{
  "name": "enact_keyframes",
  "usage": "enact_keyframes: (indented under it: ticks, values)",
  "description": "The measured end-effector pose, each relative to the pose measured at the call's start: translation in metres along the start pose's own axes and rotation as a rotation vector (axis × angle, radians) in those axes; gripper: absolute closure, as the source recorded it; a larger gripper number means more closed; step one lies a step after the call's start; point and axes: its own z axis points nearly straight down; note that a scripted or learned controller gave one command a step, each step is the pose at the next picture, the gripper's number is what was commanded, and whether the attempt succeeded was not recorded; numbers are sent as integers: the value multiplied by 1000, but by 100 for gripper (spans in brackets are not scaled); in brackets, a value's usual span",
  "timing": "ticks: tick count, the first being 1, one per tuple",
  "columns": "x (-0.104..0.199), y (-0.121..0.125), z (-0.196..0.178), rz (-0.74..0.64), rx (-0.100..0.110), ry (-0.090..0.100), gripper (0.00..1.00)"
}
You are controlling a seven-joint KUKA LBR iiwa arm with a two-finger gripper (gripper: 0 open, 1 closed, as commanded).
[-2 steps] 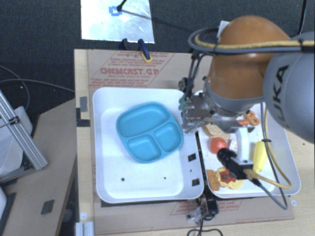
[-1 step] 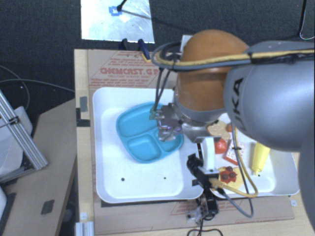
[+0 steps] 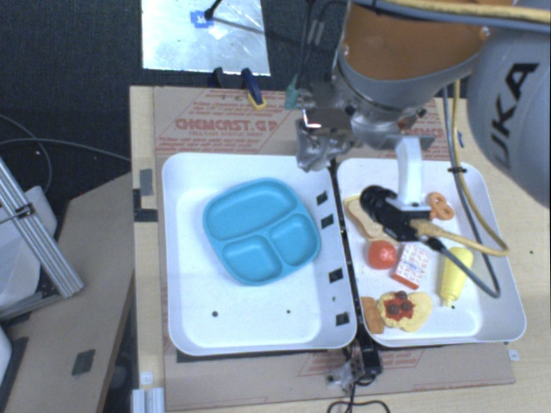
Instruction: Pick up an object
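Observation:
My gripper (image 3: pixel 317 155) hangs above the far end of the divider between the two bins, with the big grey and orange arm filling the top right. Nothing shows under it. The right bin (image 3: pixel 498 310) holds a toast slice (image 3: pixel 360 218), a red tomato (image 3: pixel 382 254), a red and white carton (image 3: pixel 413 266), a yellow bottle (image 3: pixel 454 275), a pizza slice (image 3: pixel 403 310) and a small ring-shaped pastry (image 3: pixel 441 206). These all lie nearer the camera and to the right of the gripper.
A blue divided plate (image 3: pixel 261 230) lies in the middle of the left bin (image 3: pixel 185 261). A brown cookie (image 3: pixel 372 314) sits beside the pizza slice. A yellow cable (image 3: pixel 472 231) loops over the right bin. Cardboard sheets lie under both bins.

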Motion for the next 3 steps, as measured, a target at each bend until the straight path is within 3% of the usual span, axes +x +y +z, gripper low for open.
enact_keyframes:
  ticks: [1,2,3]
  values:
    - [-83,0,23,13,19,-8,100]
    - [-85,-30,72,5,23,-7,100]
    - [-109,74,176,7,18,-9,100]
